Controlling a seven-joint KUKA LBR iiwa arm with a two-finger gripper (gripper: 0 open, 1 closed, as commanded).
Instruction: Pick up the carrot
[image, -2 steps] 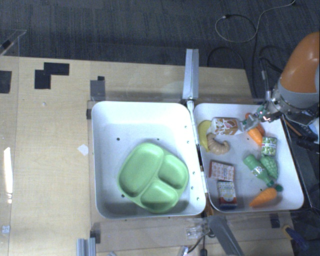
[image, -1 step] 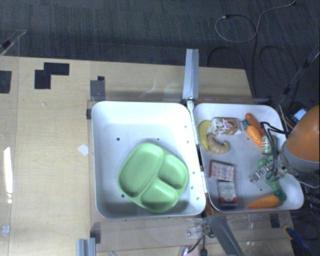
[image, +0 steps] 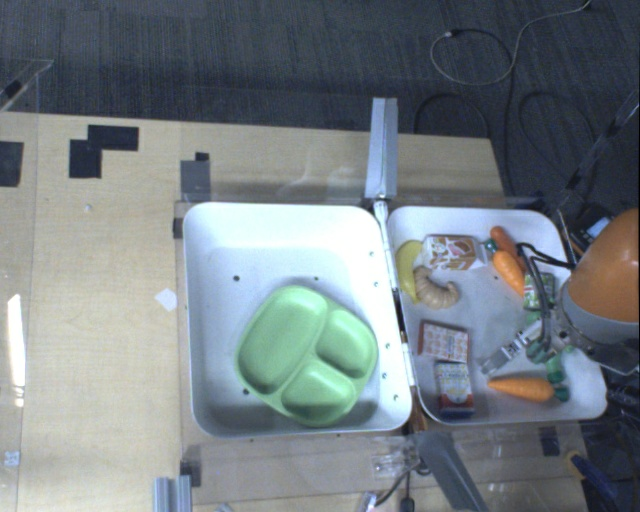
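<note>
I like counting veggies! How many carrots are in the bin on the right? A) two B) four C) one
A, since one carrot lies near the far edge of the right bin and another carrot lies near its front edge, close to the gripper.
</note>
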